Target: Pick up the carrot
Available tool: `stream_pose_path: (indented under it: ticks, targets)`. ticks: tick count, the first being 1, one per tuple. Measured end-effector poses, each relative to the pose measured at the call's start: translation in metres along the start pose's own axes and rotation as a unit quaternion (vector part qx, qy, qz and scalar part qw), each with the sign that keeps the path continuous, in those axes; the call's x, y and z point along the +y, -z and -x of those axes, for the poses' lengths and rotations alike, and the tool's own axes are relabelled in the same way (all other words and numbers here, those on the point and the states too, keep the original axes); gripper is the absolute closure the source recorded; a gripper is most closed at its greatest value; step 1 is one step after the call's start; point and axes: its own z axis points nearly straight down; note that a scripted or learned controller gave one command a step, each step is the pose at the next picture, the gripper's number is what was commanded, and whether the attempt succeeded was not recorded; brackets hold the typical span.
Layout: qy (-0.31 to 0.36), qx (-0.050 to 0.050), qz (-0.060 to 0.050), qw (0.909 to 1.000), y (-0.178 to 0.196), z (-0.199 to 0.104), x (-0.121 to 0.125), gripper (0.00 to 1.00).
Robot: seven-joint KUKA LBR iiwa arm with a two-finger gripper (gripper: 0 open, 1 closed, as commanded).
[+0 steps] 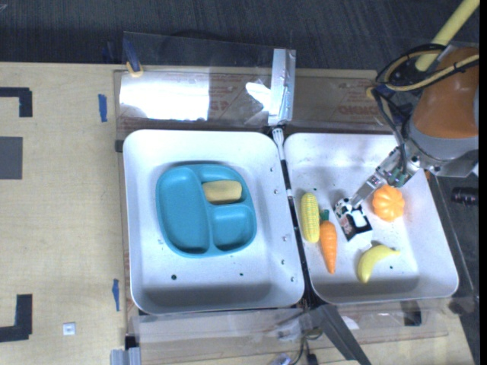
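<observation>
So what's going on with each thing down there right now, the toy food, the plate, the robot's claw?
carrot: lying flat in the right bin, not gripped
corn: lying beside the carrot
banana: lying loose
pumpkin: sitting near the gripper
gripper: low in the right bin, close to the carrot
blue plate: flat in the left bin
yellow bun: on the plate

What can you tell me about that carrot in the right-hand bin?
The carrot is a small orange toy, plastic by its look, with a green stub at its top end near the corn. It lies flat on the floor of the right bin, its tip pointing toward the bin's near edge. The gripper hovers just to its right, not holding it.
</observation>
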Motion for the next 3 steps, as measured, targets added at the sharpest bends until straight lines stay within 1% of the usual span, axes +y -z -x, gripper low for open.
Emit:
stream_pose_path:
  ticks: [1,2,3]
  targets:
    - [0.003,-0.006,0.003,1.0000,0.035,0.035,-0.027,0.00]
    - [0.024,-0.005,0.004,0.9997,-0.046,0.030,-0.058,0.00]
    - [0.023,-0.008,0.006,0.9997,-0.035,0.032,-0.057,1.00]
